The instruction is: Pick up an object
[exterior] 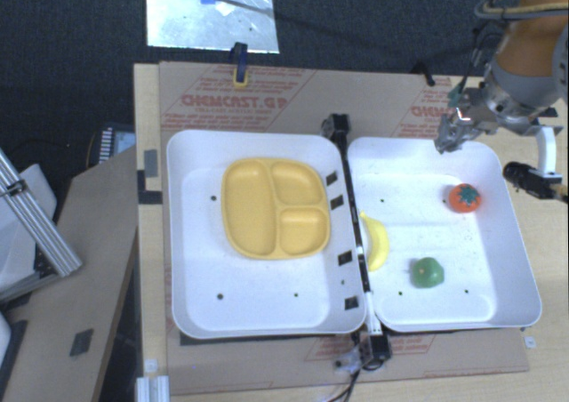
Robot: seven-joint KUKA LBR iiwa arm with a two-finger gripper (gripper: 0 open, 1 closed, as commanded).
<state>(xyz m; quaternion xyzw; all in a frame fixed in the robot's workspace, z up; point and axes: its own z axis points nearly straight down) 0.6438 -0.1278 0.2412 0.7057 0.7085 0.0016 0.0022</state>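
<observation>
Orange tomato-like object point(463, 197) nearest pincer point(447, 140), which hangs above bin's far rim; pincer state unreadable. Risk: round shape rolls aside, grasp misses.

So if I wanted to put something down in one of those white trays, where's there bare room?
In the left bin, bare floor rings the yellow divided plate, widest along the near edge. In the right bin, the far-left stretch is bare. It is tighter near the tomato, green object, banana and under the gripper.
</observation>
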